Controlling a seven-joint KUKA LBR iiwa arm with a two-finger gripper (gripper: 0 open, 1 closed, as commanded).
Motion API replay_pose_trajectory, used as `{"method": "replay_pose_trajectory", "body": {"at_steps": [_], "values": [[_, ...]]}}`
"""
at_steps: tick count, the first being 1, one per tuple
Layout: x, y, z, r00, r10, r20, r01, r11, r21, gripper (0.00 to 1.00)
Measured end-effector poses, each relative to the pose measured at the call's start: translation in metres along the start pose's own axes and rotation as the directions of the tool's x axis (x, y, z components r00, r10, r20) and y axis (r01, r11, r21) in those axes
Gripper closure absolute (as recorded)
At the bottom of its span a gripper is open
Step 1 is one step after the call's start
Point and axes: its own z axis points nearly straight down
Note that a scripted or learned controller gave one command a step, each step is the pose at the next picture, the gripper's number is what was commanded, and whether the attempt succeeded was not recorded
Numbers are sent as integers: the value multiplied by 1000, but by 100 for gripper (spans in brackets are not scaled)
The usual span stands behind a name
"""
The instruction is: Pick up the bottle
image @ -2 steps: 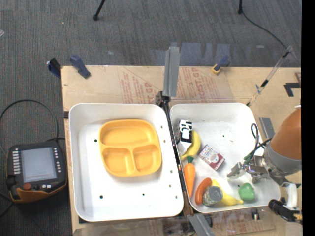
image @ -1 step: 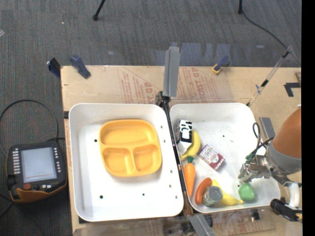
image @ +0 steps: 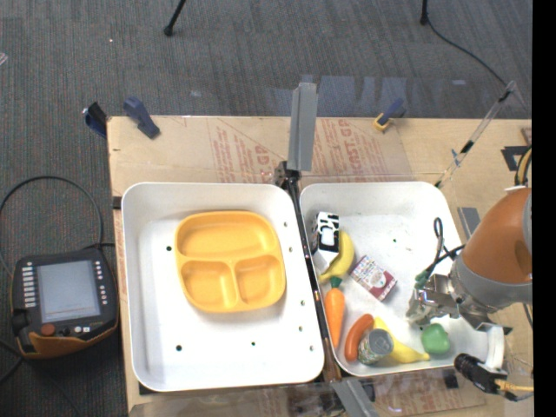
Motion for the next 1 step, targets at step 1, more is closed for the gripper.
{"method": "replay_pose_trajectory", "body": {"at_steps": [1], "values": [[0, 0, 0, 1000, 1, 0, -1, 1000, -1, 0]]}}
